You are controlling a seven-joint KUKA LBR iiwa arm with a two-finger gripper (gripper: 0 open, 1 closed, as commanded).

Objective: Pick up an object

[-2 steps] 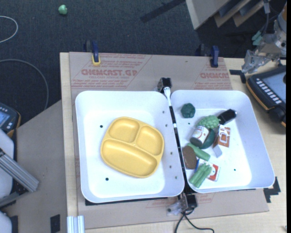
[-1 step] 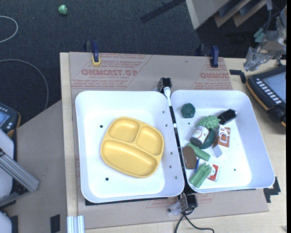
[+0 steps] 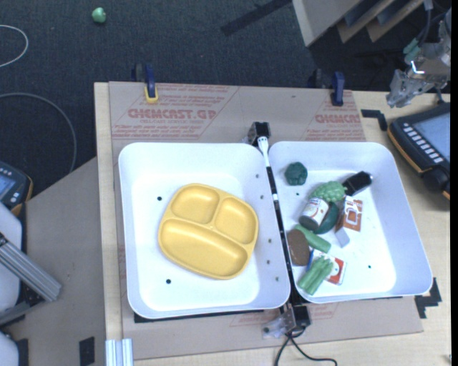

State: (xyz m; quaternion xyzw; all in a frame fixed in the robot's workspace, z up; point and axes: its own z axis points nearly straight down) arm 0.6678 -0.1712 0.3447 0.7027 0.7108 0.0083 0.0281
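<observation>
The right bin (image 3: 390, 250) holds a cluster of small items: a dark green lump (image 3: 295, 172), a broccoli floret (image 3: 330, 191), a black piece (image 3: 357, 182), a small can with a red label (image 3: 315, 211), a red and white carton (image 3: 351, 214), a brown piece (image 3: 298, 247), a green pod (image 3: 313, 239) and a green bundle (image 3: 316, 275) lying on a red and white card (image 3: 336, 270). In the left bin (image 3: 139, 214) lies a yellow divided plate (image 3: 207, 230). My gripper (image 3: 415, 75) hangs at the top right, beyond the bench's far right corner and well away from both bins.
Two blue clamps (image 3: 149, 77) (image 3: 338, 82) sit on the board's far edge. A black and yellow pendant (image 3: 429, 143) lies right of the right bin. A black divider (image 3: 270, 179) runs between the bins. A small green ball (image 3: 99, 13) rests on the dark floor.
</observation>
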